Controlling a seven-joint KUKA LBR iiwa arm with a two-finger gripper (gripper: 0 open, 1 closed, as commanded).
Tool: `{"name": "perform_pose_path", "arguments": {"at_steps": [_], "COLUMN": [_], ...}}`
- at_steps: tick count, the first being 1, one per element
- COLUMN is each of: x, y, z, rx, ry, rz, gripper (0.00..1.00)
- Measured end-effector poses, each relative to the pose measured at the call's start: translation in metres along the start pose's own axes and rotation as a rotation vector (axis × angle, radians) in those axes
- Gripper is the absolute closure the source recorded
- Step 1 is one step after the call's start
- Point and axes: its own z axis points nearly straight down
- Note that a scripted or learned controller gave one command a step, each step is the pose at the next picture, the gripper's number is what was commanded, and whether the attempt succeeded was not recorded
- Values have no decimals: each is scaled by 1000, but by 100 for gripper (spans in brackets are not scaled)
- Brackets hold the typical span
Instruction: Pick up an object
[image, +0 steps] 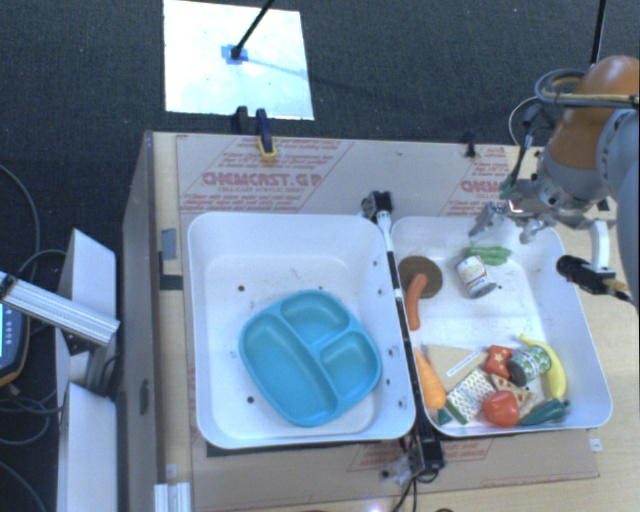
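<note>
Two shallow white bins sit side by side on the bench; the left bin (215, 300) holds a blue divided plate (310, 357) lying toward its near right part, with bare floor along its far and left walls. The right bin (575, 330) is crowded at its near end: an orange carrot (429, 380) lies along the shared wall, and a cluster with a red pepper (501, 408), a yellow banana (549, 365) and a green pepper (545, 411) packs the near right corner. The middle of the right bin's floor is bare, leaving room between that cluster and the far items. Toward the far end lie a brown disc (420, 272), an orange sausage-shaped piece (413, 301) near the shared wall, a small can (473, 276) lying tilted, and a green leafy piece (489, 255) just beyond the can. The gripper (506, 222) hangs over the right bin's far rim, above the green piece and the can; its fingers appear spread, with nothing visible between them; whether a tip touches the green piece cannot be told.
</note>
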Motion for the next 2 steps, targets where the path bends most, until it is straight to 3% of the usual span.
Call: {"name": "perform_pose_path", "arguments": {"at_steps": [1, 2], "x": [4, 42], "y": [-5, -52], "z": [74, 73], "rx": [6, 4], "ry": [2, 2], "rz": [0, 3], "gripper": [0, 0]}}
